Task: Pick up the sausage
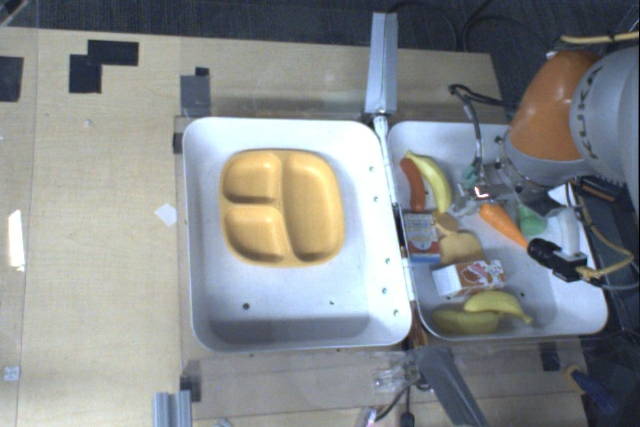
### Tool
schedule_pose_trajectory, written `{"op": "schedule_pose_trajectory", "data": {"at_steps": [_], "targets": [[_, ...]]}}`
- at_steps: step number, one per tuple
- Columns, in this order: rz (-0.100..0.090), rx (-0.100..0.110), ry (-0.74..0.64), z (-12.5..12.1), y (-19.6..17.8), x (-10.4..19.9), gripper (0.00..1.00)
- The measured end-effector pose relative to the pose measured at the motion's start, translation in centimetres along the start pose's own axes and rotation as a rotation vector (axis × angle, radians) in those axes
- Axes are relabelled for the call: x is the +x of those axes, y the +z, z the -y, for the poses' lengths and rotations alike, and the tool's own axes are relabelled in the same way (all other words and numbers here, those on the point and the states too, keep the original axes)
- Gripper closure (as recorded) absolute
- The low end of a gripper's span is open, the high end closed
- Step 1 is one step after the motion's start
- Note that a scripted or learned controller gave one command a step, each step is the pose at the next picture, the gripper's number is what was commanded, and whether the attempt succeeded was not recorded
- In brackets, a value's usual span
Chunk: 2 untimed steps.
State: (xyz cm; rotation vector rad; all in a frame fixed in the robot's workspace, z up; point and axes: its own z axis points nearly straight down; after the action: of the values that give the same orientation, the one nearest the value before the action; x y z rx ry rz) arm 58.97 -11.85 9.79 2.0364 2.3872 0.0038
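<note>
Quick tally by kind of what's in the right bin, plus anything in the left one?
Right bin:
Bananas: 2
Sausage: 1
Carrot: 1
Printed packets: 2
Pale yellow-green item by the front wall, kind unclear: 1
Left bin:
Yellow compartment tray: 1
Total: 8

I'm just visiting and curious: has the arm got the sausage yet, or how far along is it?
Not yet. Done: the arm has reached into the right bin, its gripper low among the food. In hand: nothing visibly. The sausage lies by the bin's left wall beside a banana, apart from the gripper. Left: closing on it and lifting.
</note>
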Motion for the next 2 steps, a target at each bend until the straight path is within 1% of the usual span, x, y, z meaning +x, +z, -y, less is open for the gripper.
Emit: {"op": "schedule_pose_trajectory", "data": {"at_steps": [1,2], "targets": [[0.004,-0.011,0.037,1.15,0.74,0.48,1.0],[0.005,-0.01,0.039,1.24,0.76,0.34,0.0]]}}
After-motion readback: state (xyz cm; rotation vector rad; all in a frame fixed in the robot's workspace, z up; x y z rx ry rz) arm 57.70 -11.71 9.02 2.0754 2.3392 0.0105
